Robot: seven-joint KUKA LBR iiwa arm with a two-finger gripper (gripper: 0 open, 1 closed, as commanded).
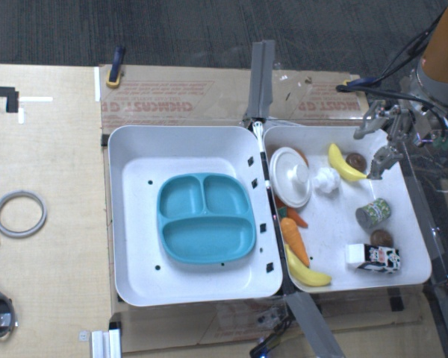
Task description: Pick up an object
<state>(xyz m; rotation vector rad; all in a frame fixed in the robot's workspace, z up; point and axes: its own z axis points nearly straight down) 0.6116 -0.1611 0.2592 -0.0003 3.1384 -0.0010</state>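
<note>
Yellow, a banana [344, 163] is seen near the right bin's [414, 274] far edge, just beside the end effector [381, 144]. The end effector is held open above the bin's far right corner, and nothing is gripped. A blue plate [206, 218] is carried in the left bin [134, 200].

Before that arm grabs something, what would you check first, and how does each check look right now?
1. Gripper over right bin: ok, at its far right corner.
2. Jaws open: cannot tell.
3. Nothing held yet: cannot tell.
4. Target near: ok, banana lies just left of the gripper.
5. Room around the banana: not ok, brown ball touches it.
6. Left bin holds blue plate: ok.
</note>
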